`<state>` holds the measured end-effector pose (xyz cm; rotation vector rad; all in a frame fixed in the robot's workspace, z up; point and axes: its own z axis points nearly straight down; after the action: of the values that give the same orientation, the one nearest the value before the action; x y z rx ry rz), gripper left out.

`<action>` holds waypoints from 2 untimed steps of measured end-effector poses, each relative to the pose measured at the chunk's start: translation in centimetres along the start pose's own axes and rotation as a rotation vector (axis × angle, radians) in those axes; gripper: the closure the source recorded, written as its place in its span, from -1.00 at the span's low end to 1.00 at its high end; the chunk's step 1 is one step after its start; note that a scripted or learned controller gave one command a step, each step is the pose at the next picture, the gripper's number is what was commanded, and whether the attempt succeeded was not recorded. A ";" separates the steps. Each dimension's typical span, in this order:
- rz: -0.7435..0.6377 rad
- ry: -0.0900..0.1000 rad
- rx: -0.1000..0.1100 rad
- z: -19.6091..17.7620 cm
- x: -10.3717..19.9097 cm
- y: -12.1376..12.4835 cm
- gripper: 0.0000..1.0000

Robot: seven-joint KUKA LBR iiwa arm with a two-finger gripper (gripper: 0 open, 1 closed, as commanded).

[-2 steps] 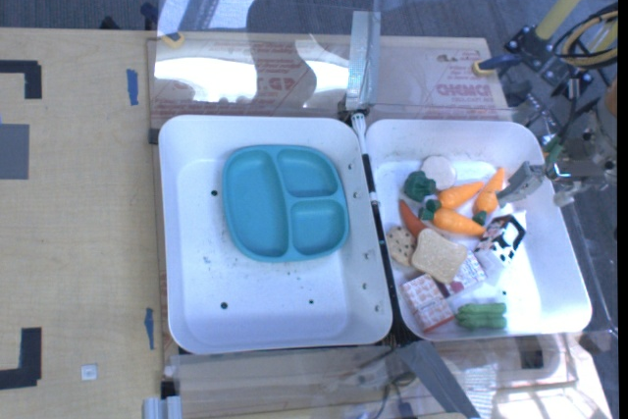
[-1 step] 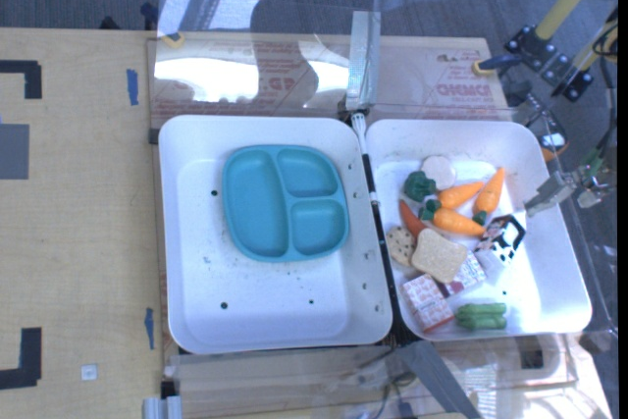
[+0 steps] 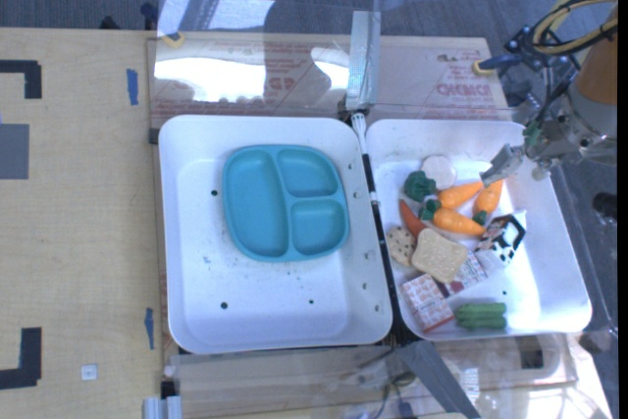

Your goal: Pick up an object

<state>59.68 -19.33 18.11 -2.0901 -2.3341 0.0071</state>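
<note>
Counting 2 white bins: left bin (image 3: 186, 289) had 1 blue tray (image 3: 285, 201); right bin (image 3: 559, 260) had approx. 3 carrots (image 3: 459, 221), 1 cracker (image 3: 439, 256), 1 green pickle (image 3: 481, 314). Gripper (image 3: 508, 162) hovered over the carrots; I couldn't tell its state.

I'm seeing the tan bench (image 3: 78, 240) carrying two shallow white bins side by side, edges touching. Left bin (image 3: 186, 289) is holding a blue divided plate (image 3: 286, 202). Right bin (image 3: 561, 270) is holding a clutter of toy food. Clear panels (image 3: 255, 54) are standing behind both bins.
</note>
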 end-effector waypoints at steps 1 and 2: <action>-0.025 -0.014 -0.030 7.3 1.5 -2.4 -1.00; -0.099 -0.005 -0.010 9.5 0.2 2.4 -1.00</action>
<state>61.94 -18.84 8.54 -1.9789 -2.4420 -0.0004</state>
